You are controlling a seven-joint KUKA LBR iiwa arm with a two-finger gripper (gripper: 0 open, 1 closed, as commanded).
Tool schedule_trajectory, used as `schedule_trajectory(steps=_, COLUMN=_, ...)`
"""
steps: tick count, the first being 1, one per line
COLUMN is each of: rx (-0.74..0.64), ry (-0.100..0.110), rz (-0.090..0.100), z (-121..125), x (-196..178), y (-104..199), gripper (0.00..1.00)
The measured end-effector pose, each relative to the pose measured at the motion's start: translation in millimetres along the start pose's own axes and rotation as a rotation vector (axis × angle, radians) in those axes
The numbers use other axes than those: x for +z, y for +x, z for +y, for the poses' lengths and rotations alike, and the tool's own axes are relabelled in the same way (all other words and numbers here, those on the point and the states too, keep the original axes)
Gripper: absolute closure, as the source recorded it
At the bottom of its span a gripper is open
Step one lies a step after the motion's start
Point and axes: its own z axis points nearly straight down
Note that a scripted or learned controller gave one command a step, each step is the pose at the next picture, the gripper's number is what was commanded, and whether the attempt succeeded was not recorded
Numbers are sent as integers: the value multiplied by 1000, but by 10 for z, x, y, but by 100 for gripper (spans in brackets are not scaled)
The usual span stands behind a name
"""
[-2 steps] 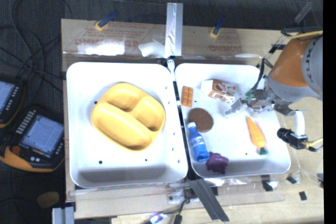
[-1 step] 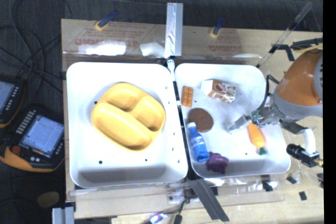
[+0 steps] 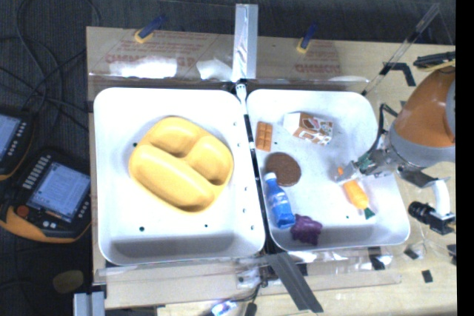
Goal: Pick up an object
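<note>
Closest to the lens is the bottom rim of the right bin (image 3: pixel 348 242), and sitting just inside it are the purple toy (image 3: pixel 305 229) and the blue bottle (image 3: pixel 278 200), which lies lengthwise, running from near the purple thing up toward the brown disc (image 3: pixel 284 168). Honestly none of those look like the target though.

The end effector (image 3: pixel 363 165) is over the right side of that same bin, coming in off the grey and orange arm (image 3: pixel 426 122). Can't tell if it's open or closed from this angle, it's just a dark blurry bit against white plastic, and nothing is obviously gripped in it.

What matters: the orange carrot-looking piece (image 3: pixel 357 195) lies just below the end effector in the frame, a touch toward the bin's near edge, so really close. Its long axis runs diagonally, fat end up-left, green tip down-right. My guess is that's the pick, and the wrist would want to close across that diagonal rather than along it.

There's also a tiny orange bit (image 3: pixel 340 172) just left of the tool. The big yellow thing (image 3: pixel 180 163) in the left bin (image 3: pixel 111 233) is well apart.
</note>
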Motion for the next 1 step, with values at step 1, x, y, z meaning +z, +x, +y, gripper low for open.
schedule_trajectory(steps=1, rx=-87, ry=25, rz=7, z=-312, x=-1252, y=422, gripper=100)
